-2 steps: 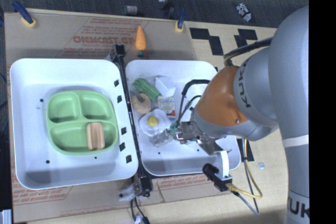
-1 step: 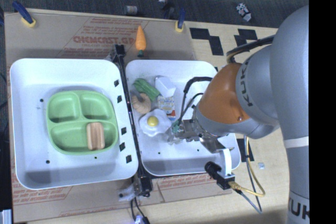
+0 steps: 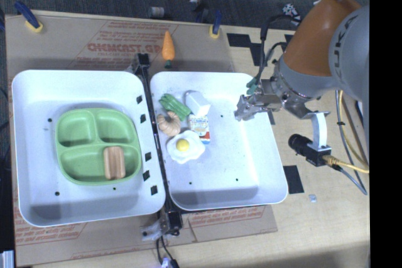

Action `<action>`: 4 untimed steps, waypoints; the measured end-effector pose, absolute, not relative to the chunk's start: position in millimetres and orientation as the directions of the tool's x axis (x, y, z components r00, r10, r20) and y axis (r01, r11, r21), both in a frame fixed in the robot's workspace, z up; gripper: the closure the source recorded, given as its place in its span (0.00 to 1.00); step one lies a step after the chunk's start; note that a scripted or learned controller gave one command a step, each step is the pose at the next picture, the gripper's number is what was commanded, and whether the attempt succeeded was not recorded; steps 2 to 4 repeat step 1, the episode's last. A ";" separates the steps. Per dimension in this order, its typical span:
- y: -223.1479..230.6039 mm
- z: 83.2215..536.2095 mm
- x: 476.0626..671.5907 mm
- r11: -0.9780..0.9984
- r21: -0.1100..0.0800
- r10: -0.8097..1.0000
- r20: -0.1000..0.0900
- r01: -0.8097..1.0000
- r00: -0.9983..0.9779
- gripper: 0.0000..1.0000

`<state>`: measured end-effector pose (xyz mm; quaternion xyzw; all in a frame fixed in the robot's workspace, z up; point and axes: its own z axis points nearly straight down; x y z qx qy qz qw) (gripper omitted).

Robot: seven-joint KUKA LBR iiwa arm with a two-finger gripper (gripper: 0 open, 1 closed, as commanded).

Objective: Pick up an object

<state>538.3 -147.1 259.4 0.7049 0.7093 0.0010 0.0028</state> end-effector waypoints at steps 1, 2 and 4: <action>-164.5 192.9 651.7 0.006 -0.003 1.000 0.000 1.000 -0.006 1.00; -164.5 192.9 651.7 0.006 -0.003 1.000 0.000 1.000 -0.006 1.00; -164.5 192.9 651.7 0.006 -0.003 1.000 0.000 1.000 -0.006 1.00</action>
